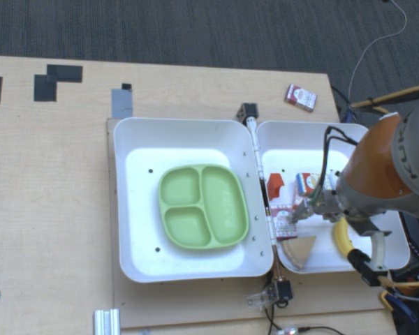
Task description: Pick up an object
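My gripper [306,209] is low inside the right bin [293,142], reaching in from the right under the arm's orange band. It sits among a small heap of items: a red-and-white carton [307,183] just behind it, a white printed packet [283,218] at its left, and an orange-red packet [275,184] by the bin's left wall. A tan wedge [300,250] lies in front of it. A yellow banana [343,239] lies to its right, partly under the arm. Nothing is visibly lifted.
The left bin [136,187] holds a green divided plate [203,206]. A small red box [301,98] lies on the bench behind the right bin. Cables and a black part [361,265] crowd the bin's front right corner.
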`<state>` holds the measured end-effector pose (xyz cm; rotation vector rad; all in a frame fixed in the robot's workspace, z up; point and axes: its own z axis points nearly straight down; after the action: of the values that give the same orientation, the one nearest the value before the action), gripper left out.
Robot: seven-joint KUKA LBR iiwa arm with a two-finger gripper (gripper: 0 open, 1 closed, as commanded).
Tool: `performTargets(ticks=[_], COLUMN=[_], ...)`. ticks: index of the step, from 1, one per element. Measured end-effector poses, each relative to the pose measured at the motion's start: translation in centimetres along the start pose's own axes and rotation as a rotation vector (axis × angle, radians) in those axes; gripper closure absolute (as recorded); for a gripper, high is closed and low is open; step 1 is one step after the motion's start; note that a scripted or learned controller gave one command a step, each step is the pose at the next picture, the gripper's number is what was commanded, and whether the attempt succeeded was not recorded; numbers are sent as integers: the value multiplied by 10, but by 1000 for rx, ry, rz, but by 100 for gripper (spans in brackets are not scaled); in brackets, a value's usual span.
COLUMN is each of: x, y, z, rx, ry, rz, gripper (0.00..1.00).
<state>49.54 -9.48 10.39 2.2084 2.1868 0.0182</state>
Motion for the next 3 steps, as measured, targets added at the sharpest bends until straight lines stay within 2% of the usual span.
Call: performTargets(ticks=[1,2,3], x=[2,8,0], y=[-3,0,-1], z=[13,2,1], rx=[4,4,0], ry=[-3,10,-3], rz=[0,-8,0], gripper=[0,100,0])
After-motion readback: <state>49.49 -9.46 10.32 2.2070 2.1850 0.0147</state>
